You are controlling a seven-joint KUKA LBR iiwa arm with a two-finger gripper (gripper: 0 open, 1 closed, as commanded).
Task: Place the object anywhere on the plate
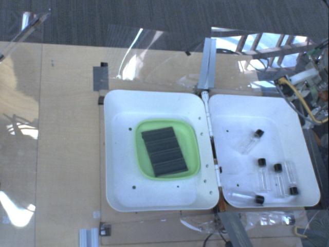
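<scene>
Vials with black caps lie scattered in the right bin, apart from the green plate in the left bin. A dark ridged block rests on that plate. Whether the tool is open cannot be told.

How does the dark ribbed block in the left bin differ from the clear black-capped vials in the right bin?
The dark grey ribbed rectangular block is opaque, broad and flat; the clear black-capped vials are transparent, slim and tubular. The block is single and lies on the green square plate; the vials are several, scattered on the right bin's white floor. Both lie flat.
</scene>
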